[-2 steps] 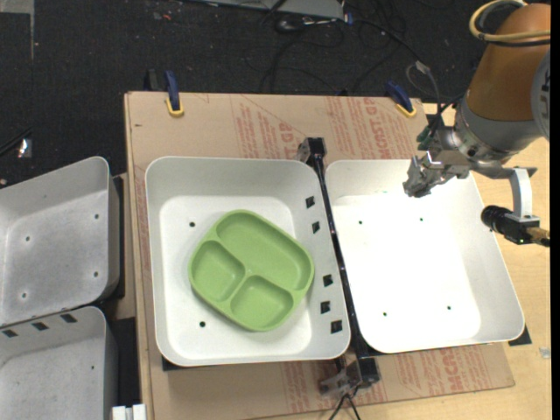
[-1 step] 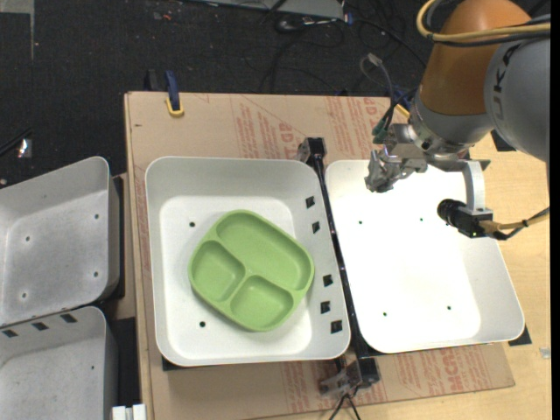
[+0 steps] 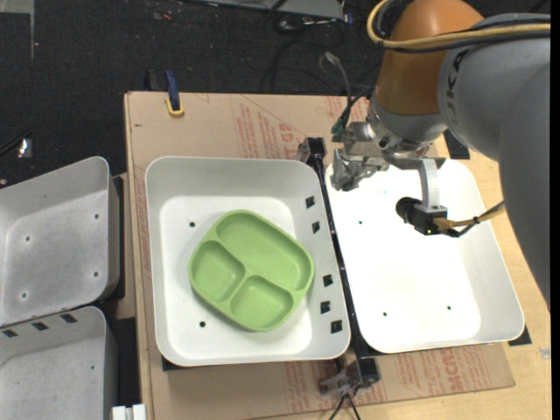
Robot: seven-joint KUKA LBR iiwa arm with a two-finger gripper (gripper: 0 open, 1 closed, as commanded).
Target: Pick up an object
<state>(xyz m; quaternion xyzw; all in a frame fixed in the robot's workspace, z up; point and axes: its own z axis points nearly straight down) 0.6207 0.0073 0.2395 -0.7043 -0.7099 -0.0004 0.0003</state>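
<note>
Arm (image 3: 490, 68) cut off at right edge; wrist hides right bin (image 3: 420, 269) corner.

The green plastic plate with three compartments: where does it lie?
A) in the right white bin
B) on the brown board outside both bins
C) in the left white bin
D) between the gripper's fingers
C: the green plastic plate with three compartments rests flat on the floor of the left white bin, away from the arm's gripper over the right white bin.

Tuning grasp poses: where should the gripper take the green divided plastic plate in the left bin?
Probably the raised outer rim of the green divided plastic plate, from straight above, one finger inside and one outside. It lies flat, too wide to span, with free floor around it in the left white bin.
</note>
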